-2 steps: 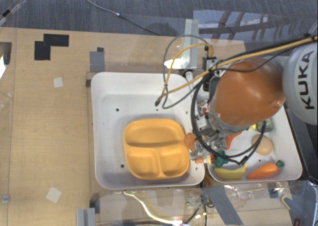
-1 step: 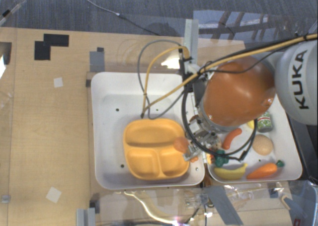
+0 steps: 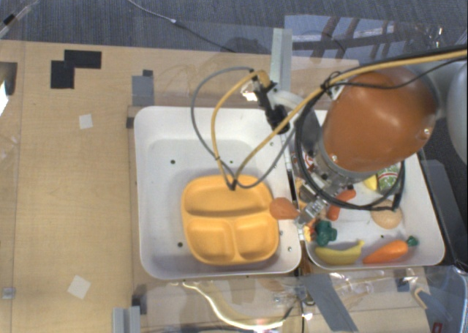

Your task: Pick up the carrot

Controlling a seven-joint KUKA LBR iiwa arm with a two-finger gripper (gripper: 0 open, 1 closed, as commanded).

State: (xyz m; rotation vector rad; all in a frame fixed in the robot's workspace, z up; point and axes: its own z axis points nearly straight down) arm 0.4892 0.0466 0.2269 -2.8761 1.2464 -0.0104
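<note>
We look down on a pale wooden desk [image 3: 66,200] with dark ribbed flooring beyond its far edge; two shallow white bins sit side by side on it, the left bin [image 3: 157,178] holding a yellow divided tray [image 3: 229,220], the right bin [image 3: 431,244] crowded with toy food. The grey arm with its broad orange band [image 3: 376,123] hangs over the wall shared by the bins; the claw [image 3: 311,211] sits low beneath it, just above that wall, and we cannot tell how its tips stand, since the wrist and cables cover them. An orange-brown rounded piece [image 3: 283,209] lies at the tray's right edge, just beside the claw; whether they touch we cannot say. The carrot [image 3: 387,251] lies near the right bin's front wall, right of the banana [image 3: 338,253] and a green piece [image 3: 324,233], well clear of the claw; a pale egg-like item [image 3: 386,218] rests just behind it. The left bin's far half offers open floor; the right bin's front is tight.
</note>
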